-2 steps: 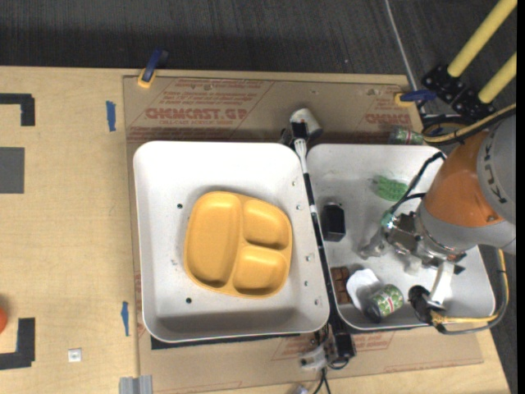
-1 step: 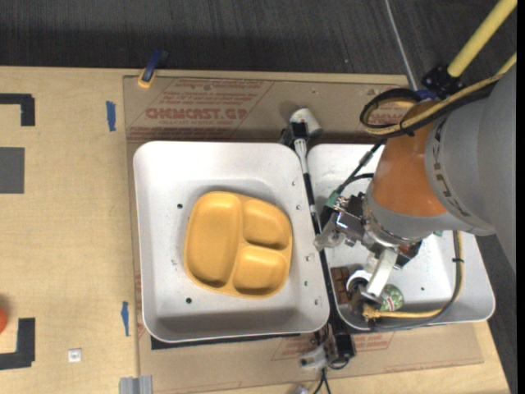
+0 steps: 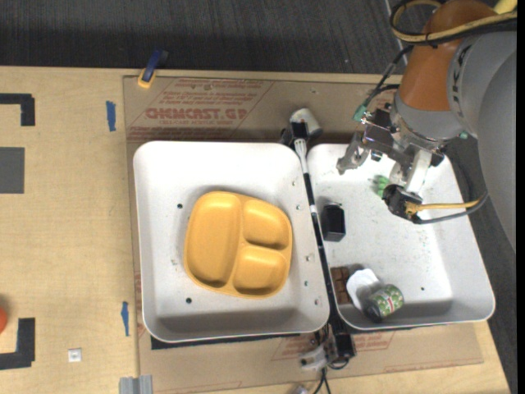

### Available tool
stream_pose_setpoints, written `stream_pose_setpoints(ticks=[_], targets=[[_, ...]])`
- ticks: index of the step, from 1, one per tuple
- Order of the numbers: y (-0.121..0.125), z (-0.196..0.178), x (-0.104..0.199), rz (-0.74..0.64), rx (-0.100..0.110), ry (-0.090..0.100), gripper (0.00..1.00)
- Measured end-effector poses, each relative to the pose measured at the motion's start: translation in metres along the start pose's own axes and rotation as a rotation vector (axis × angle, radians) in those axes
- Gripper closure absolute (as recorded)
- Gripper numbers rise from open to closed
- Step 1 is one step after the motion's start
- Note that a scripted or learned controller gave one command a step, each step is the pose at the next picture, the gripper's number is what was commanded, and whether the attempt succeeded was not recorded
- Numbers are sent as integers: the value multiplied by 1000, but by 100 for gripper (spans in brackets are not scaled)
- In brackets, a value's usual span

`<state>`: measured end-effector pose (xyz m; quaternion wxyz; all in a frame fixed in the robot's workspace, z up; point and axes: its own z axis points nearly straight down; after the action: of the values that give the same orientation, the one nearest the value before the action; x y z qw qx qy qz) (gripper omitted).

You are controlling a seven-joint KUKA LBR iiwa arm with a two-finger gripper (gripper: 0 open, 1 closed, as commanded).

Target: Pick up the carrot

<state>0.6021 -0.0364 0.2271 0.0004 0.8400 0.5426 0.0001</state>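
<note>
Camera view, looking down on both bins. The gripper hangs over the far part of the right bin, and you can see its two fingers spread apart – released, with nothing clamped between them. The carrot lies on the bin floor just below the gap between the fingers; you see only its green leafy end, the rest being hidden by the wrist hardware. Note the other contents of the right bin: a small black block near the left wall, and a green can beside a white lid in the near corner. In the left bin – a yellow divided plate, lying flat at the middle.
</note>
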Motion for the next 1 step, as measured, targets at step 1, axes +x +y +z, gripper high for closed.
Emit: stream_pose_setpoints(ticks=[1], targets=[[-24,43,-50,-167,4,0,0]])
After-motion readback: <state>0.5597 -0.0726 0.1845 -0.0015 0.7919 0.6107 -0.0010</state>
